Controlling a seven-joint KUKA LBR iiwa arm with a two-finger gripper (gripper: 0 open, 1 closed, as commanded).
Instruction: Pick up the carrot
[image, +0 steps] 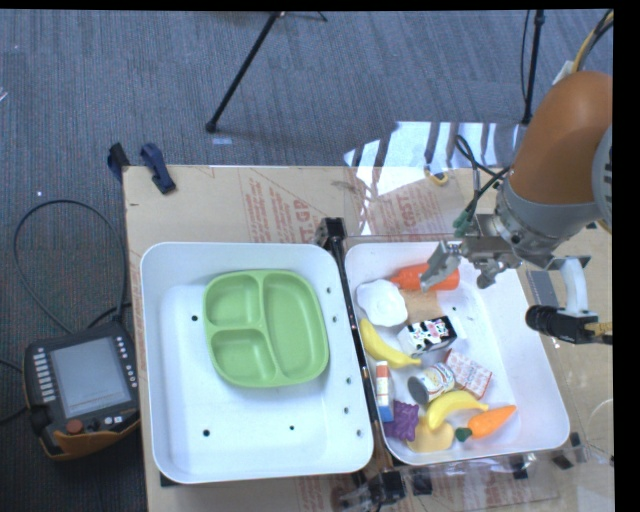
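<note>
Hovering over the back of the right shallow white bin (530, 395), two-finger gripper (462, 265) spread apart, gripping nothing. One finger (438, 266) sits just above an orange tapered object (412, 278) by the white lump (381, 300). Orange carrot with green top (485, 422) lies at the bin's front, beside a yellow banana (450, 407). Green divided plate (266, 327) in left bin (175, 400).
</note>
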